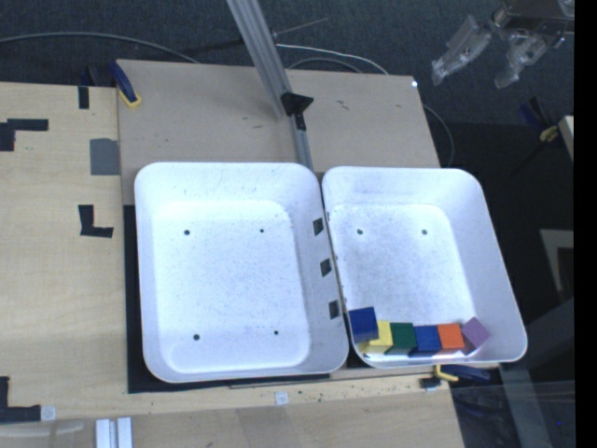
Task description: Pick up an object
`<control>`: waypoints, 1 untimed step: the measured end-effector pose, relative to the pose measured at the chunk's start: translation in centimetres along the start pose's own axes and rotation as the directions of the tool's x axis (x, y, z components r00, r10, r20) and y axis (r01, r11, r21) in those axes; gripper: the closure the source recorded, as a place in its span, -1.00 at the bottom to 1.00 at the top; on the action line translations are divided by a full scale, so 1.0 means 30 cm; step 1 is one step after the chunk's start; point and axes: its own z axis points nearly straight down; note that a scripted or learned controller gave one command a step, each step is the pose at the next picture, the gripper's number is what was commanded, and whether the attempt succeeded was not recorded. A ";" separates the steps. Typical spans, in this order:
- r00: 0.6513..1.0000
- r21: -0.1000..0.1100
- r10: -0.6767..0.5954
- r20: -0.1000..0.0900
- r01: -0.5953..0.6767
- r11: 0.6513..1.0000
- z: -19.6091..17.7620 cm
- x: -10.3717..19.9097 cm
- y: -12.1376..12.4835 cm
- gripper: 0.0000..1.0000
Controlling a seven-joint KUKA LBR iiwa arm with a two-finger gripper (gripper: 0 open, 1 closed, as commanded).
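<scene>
Matte cubic blocks (415, 336), speckled white right bin (485, 213), splayed translucent claw (482, 52)

The end effector (487, 52) is blurred, its wrist cut off by the top edge.

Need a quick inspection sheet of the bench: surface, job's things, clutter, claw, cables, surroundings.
Surface: tan board bearing two white bins side by side, left bin and right bin.
Job's things: row of small blocks along the right bin's near wall: blue block, yellow block, green block, second blue block, orange block, purple block.
Clutter: black tape marks on the bench at left.
Claw: claw at top right, raised beyond the bins, fingers spread, nothing between them.
Cables: thin cable crossing the board's far edge.
Surroundings: slanted metal pole; blue and yellow clamp on the board's far left corner.
</scene>
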 end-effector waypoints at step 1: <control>1.000 0.009 0.004 0.001 -0.004 1.000 0.009 0.014 0.000 -1.00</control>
